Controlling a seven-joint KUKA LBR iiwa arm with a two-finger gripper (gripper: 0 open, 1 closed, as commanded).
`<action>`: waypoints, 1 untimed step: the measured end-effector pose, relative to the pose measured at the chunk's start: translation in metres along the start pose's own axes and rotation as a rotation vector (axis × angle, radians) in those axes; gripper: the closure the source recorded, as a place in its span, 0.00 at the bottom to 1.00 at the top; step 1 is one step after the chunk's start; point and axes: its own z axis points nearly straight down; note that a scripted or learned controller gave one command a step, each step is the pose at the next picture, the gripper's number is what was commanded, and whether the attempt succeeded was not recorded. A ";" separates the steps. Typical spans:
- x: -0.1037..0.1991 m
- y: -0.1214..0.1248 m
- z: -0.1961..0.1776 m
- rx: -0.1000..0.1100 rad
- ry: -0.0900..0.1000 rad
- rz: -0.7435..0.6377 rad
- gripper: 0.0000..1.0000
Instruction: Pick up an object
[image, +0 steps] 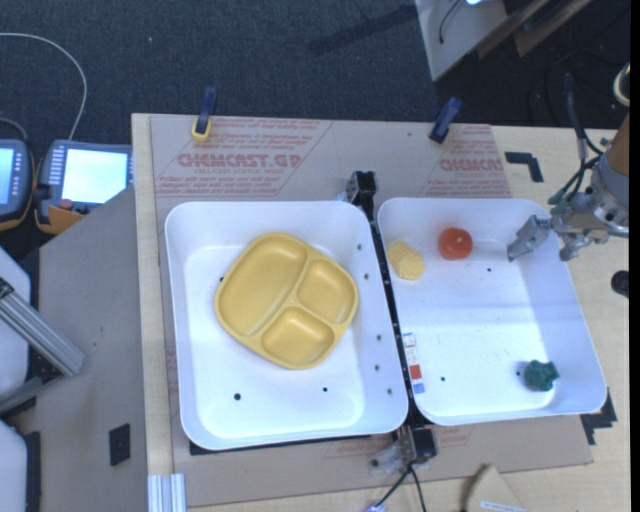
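Hand (548, 243): I see it open, holding nothing, at right bin's (500, 400) far right edge.
Red ball (455, 243): left of hand, apart.

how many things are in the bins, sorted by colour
yellow: 2 (divided plate in the left bin, small lump in the right bin)
red: 1 (ball)
green: 1 (small object)
total: 4

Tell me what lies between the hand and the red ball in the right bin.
Nothing visible does. The hand sits at the right bin's far right edge, and only bare white floor separates it from the red ball. The yellow piece lies beyond the ball.
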 end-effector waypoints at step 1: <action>0.001 0.004 -0.009 -0.015 -0.004 -0.004 0.00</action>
